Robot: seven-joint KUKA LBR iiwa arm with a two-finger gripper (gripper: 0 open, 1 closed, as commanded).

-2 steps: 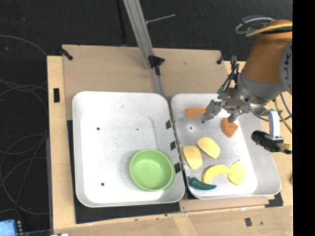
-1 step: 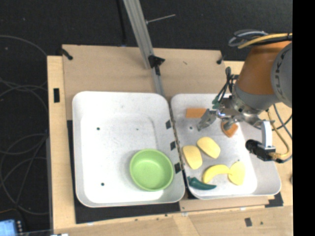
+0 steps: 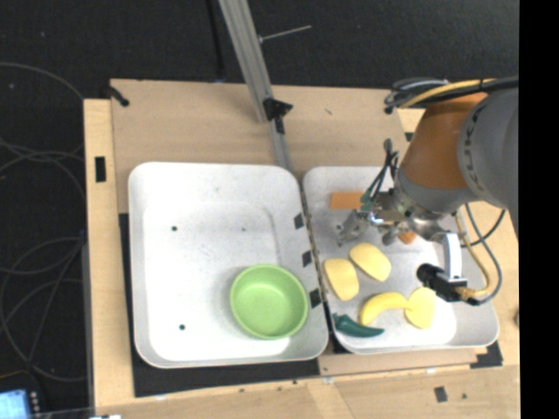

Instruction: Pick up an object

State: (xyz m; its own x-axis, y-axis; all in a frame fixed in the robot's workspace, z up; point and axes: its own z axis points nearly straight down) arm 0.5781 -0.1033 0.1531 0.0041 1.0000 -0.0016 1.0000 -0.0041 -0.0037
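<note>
The hand (image 3: pixel 371 219) hangs low over the upper part of the right bin (image 3: pixel 476 330), and I cannot tell how it is set, nor is anything seen in it. Just below it lie two pale yellow pieces (image 3: pixel 370 261), with a yellow banana (image 3: pixel 384 306), another yellow piece (image 3: pixel 421 308) and a dark green item (image 3: pixel 356 326) nearer the front rim, and an orange block (image 3: pixel 345 201) just beside the hand. A good pick would likely mean centring over one separate piece, descending straight, and avoiding neighbours; the green bowl (image 3: pixel 269 300) in the left bin (image 3: pixel 175 199) on the worktop (image 3: pixel 192 116) sits well apart.
</note>
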